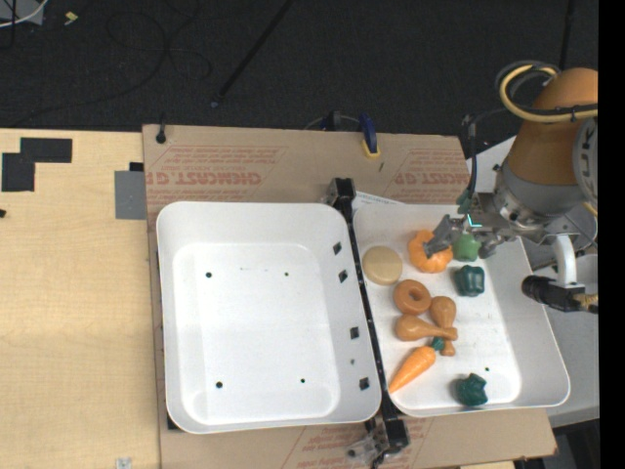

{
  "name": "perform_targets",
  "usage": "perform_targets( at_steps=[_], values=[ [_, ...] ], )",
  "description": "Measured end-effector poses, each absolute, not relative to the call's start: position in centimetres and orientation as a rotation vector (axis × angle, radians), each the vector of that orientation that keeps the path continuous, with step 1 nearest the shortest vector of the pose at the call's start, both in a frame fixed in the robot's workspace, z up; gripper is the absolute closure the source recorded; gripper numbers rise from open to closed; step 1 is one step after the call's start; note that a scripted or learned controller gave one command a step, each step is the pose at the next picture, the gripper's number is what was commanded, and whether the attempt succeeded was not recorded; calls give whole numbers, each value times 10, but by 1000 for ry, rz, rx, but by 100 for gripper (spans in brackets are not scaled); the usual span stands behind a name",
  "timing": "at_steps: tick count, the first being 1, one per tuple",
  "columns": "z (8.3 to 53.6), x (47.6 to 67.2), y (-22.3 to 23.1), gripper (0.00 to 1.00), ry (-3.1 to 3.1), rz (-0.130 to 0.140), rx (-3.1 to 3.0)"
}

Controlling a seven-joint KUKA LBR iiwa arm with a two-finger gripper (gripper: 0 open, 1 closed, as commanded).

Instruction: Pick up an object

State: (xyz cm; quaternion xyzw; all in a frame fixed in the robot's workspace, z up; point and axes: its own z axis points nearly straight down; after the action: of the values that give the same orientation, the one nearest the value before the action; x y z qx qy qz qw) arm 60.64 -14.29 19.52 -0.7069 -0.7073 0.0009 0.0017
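My gripper (466,238) is low over the back of the right bin (532,360), reaching in from the right. It looks open, its two grey fingers spread to either side of a small light green object (467,248). The left finger (445,233) touches or overlaps an orange pumpkin (426,253). Just in front of the gripper lies a dark green pepper (471,280). Whether the light green object rests on the bin floor I cannot tell.
The right bin also holds a beige round piece (382,264), a brown ring (412,296), an orange gourd (430,323), a carrot (414,365) and a dark green piece (471,391). The left bin (254,320) adjoins it along a black-clipped divider.
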Motion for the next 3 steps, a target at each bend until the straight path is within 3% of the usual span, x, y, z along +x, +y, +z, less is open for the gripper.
perform_targets(
  at_steps=[1,2,3],
  values=[
    [109,605,-170,0,-2222,-1,-2220],
    [87,645,-118,0,-2226,-1,-2216],
    [89,643,-89,0,-2225,20,-2232]
  ],
)
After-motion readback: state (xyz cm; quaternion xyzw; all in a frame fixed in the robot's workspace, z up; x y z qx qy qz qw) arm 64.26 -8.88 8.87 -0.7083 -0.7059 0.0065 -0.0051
